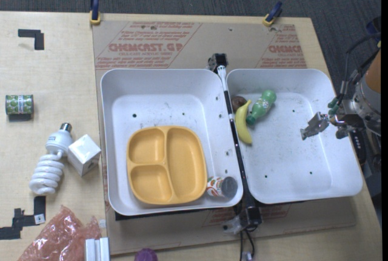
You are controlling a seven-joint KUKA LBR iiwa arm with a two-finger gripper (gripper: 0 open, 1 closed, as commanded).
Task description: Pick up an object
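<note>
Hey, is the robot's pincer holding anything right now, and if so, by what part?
Nothing is held. The pincer hangs over bare floor of the right bin, apart from the banana and green bottle.

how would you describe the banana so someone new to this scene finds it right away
Look in the right white bin, near the top of its left wall beside the divider. The banana lies there, yellow and curved, running roughly top to bottom. A green bottle-like toy touches its upper end, with a small brown object beside it.
</note>
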